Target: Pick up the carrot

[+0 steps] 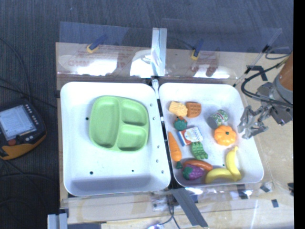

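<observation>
A green three-compartment plastic plate (119, 123) sat in the left white bin (76, 175). In the right white bin (248, 99), the slim orange carrot (175, 146) lay along the left wall — well apart from the metal two-finger gripper (251, 123), which hung over the right rim beside a small orange pumpkin (225, 135). Whether the claw was spread or closed could not be told.

The arm is reaching in from three o'clock, its orange band showing at the frame's edge above the grey wrist. The gripper (251, 123) is hanging at the end of it, pointing toward seven o'clock, its metal fingers (246, 118) spreading slightly apart with nothing lying between them.
</observation>
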You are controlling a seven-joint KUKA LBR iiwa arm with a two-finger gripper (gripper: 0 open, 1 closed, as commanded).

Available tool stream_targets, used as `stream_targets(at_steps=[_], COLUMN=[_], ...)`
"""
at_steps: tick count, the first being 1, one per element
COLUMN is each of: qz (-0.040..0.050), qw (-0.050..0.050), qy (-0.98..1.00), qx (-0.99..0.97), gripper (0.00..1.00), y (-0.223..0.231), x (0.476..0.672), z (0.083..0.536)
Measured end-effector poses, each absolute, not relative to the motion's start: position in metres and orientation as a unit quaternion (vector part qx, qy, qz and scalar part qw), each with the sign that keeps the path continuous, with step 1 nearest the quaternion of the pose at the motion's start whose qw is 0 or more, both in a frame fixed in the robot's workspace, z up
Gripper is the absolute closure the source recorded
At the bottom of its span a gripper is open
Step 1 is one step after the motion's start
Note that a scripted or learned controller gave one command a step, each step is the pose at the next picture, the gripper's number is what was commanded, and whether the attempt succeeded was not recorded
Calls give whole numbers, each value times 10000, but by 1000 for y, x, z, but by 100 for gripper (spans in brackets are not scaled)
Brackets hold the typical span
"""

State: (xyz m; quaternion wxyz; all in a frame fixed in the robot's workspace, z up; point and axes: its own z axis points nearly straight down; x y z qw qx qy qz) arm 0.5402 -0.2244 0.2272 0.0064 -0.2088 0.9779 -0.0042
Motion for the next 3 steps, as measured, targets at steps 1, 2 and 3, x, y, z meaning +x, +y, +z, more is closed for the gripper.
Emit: stream_targets(at_steps=[1,2,3], qz=[1,-102,-117], qw=[17,177,292], qy=[9778,9830,9891], qx=[-2094,-1825,-1439], gripper=[0,0,0], y=[-222,-226,-212], x=[538,586,600], z=[221,122,115])
